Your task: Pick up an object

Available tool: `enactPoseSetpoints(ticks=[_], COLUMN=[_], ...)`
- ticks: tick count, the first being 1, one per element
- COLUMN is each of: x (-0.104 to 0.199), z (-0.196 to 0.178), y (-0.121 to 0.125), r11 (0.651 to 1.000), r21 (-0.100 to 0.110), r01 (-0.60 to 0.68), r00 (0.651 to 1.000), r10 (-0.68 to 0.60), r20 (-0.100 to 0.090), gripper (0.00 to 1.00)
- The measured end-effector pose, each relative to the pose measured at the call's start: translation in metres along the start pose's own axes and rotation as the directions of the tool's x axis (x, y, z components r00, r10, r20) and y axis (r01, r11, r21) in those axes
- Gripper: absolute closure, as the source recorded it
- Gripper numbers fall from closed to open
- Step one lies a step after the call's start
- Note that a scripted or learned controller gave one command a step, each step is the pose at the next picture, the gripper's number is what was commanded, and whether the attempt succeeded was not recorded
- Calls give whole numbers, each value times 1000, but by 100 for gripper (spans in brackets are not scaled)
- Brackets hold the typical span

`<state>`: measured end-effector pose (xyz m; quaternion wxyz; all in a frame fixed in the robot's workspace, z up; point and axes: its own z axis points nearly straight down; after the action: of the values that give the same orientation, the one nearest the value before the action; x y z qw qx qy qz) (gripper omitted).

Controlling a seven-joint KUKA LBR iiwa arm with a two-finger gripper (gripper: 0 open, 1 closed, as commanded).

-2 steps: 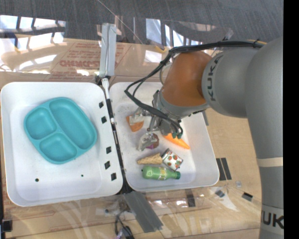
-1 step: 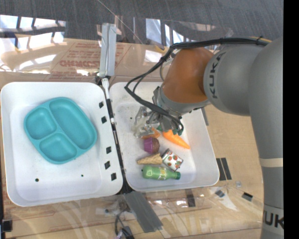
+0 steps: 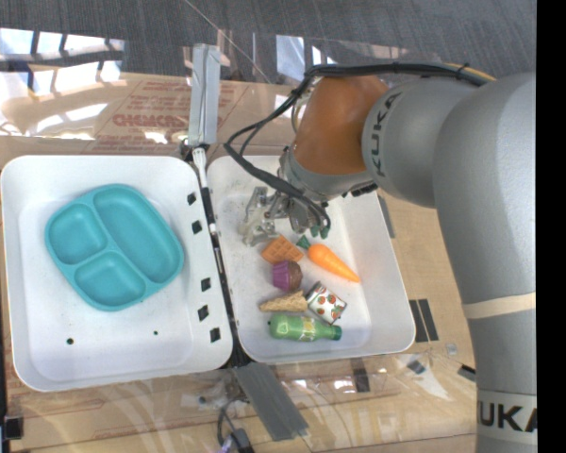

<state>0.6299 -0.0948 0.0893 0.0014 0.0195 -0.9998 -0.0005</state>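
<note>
The KUKA arm's gripper (image 3: 264, 217) hovers low over the right bin (image 3: 382, 291), fingers parted and empty, just above the toy waffle (image 3: 282, 249). Carrot (image 3: 333, 261), plum (image 3: 286, 275) and green bottle (image 3: 304, 328) cluster nearby, offering close targets; the teal divided plate (image 3: 113, 245) sits apart in the left bin (image 3: 28, 347).

Looks like a robotics lab: industrial arm (image 3: 453, 149) entering from 3 o'clock, two white bins (image 3: 19, 253) clamped on a bench, cardboard (image 3: 104, 111) at 11 o'clock, loose cables.
</note>
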Motion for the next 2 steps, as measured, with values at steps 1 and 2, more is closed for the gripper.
enactPoseSetpoints(ticks=[1, 2], x=[-21, -28], z=[-3, -3], y=[-10, 2], r11=[985, 952], r21=[2, 3], r01=[170, 306], r00=[985, 952], r10=[-170, -306], r20=[5, 7], gripper=[100, 100])
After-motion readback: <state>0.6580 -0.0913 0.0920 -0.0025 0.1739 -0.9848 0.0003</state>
